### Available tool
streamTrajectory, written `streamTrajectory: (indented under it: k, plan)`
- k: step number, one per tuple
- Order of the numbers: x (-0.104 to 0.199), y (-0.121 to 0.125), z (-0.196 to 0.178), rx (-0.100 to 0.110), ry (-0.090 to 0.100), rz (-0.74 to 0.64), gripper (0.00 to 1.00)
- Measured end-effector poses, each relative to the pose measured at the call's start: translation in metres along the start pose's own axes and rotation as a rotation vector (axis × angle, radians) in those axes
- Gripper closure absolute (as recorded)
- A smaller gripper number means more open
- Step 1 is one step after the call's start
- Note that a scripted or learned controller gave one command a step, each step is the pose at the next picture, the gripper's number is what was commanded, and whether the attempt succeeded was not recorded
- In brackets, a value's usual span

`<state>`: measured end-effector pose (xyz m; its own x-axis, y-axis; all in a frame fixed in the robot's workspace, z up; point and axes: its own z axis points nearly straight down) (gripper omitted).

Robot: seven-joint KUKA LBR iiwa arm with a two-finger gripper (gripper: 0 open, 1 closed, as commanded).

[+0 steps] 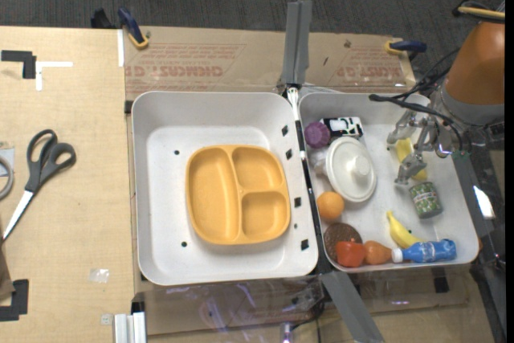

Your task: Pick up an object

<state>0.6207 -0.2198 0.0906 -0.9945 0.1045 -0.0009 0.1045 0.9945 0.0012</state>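
The gripper (414,150) is being held over the far right part of the right bin (466,197), the arm reaching in from the right with its orange band (480,64) showing above the wrist. The metal fingers are being kept apart, and nothing is being gripped between them. A small yellow object (404,149), too small to name, is being passed over just beside the fingertips, and a little jar with a green speckled label (425,199) is lying just below them.

The approach step is judged to be in hand: no object is being lifted yet. The rest of the candidates are being left alone in the same bin: a white lidded bowl (352,168), a purple object (318,134), an orange (330,206), a banana (399,230), a blue-capped bottle (426,251) and a tomato (350,254). In the left bin (161,197) a yellow divided plate (238,193) is sitting alone.

For the next move, a descent is being called for, with the fingers set either side of the jar or the yellow piece before closing.
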Motion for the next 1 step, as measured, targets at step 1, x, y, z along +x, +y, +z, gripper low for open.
streamTrajectory:
  k: [1]
  plan:
    - [-0.0016, 0.0008, -0.0083, 0.002, -0.003, -0.003, 1.00]
